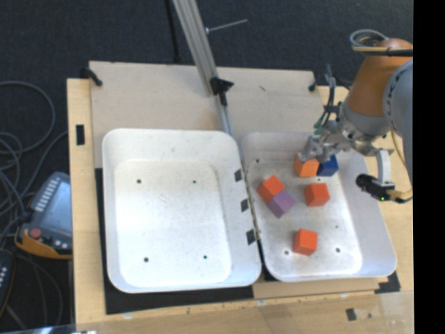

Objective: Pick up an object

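Orange cube point(304, 242) nearest in right bin point(375, 256), pincer point(314, 152) above orange block point(306, 167), grip state unclear

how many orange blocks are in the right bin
4. One under the pincer at the bin's far side, touching a blue block; one against the purple block; one mid-bin; one nearest the camera. The arm may hide more.

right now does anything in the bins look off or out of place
Nothing stands out. All the blocks sit inside the right bin: four orange ones, a purple block touching one orange block, and a blue block beside another orange block under the claw. Nothing is spilled or visibly damaged.
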